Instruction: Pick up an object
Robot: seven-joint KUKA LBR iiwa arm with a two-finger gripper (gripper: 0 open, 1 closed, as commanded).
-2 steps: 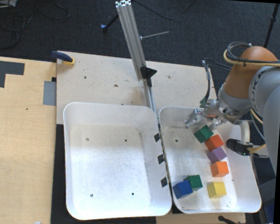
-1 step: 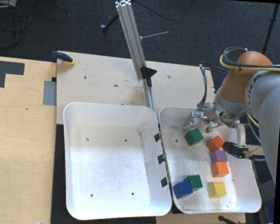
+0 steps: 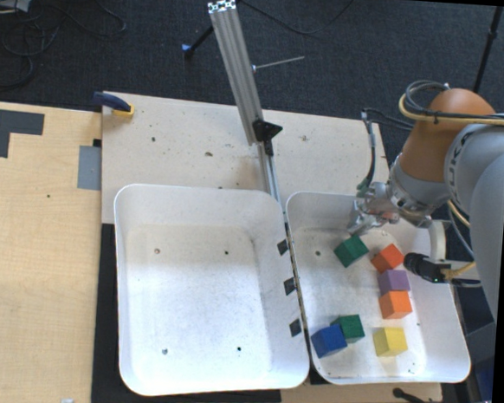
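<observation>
The right bin (image 3: 448, 364) holds several blocks. A dark green block (image 3: 351, 250) lies near its back, with an orange block (image 3: 387, 256), a purple block (image 3: 393, 280) and a second orange block (image 3: 396, 304) in a column to its right. A yellow block (image 3: 389, 341), a small green block (image 3: 350, 327) and a blue block (image 3: 329, 340) lie near the front. My gripper (image 3: 368, 217) hangs at the back of this bin, just above and behind the dark green block. Nothing shows between its fingers.
The left bin (image 3: 128, 230) sits beside the right one, with black clips (image 3: 289, 285) along the shared wall. A slanted metal bar (image 3: 242, 82) rises behind the bins. A small blue and yellow object (image 3: 114, 103) lies at the bench's back left corner.
</observation>
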